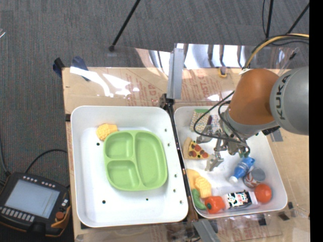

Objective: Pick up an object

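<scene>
While my grey arm (pixel 282 105) reaches in over the worktop (pixel 121 82), the two white bins lie side by side beneath me: the left bin (pixel 83 205) bears a green divided plate (pixel 135 160) with a yellow corn toy (pixel 106 131) just beside its upper corner, and the right bin (pixel 280 185) carries the clutter. My jaws (pixel 216 161) hang low over that right bin, and I judge them apart with nothing between them, though their tips are small and hard to read. Just beside them lies the pizza slice toy (pixel 194 150), flat on the bin floor, probably light and stiff but thin, so its edges offer little to bite. Near my other side, the blue bottle (pixel 242 169) lies tilted; likely light, smooth and apt to roll, best taken across its body.
</scene>
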Robot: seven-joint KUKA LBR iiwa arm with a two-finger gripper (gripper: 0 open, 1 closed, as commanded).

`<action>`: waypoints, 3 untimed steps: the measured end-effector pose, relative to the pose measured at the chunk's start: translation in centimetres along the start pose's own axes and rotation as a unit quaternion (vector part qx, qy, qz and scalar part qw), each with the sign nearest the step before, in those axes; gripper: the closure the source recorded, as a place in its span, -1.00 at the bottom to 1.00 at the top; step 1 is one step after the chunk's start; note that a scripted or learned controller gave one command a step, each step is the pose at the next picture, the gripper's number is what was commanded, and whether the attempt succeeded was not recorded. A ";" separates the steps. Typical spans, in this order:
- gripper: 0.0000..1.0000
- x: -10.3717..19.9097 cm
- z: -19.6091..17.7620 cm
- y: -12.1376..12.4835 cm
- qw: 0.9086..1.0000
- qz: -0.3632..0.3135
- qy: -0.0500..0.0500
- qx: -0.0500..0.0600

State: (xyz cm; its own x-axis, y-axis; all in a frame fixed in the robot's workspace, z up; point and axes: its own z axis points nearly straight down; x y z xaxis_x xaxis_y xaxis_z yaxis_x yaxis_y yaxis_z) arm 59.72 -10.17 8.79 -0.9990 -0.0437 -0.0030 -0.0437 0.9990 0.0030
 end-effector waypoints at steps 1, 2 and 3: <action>-1.00 1.0 0.1 0.9 0.997 0.077 0.002 0.001; -1.00 -4.1 0.0 2.0 0.989 0.145 0.001 0.001; -1.00 1.7 0.1 -1.3 0.982 0.190 0.002 0.001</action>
State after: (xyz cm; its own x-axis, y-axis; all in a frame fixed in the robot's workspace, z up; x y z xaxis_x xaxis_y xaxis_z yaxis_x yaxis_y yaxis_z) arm 58.08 -11.54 8.73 -0.9434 0.3316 0.0009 0.3316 0.9434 0.0006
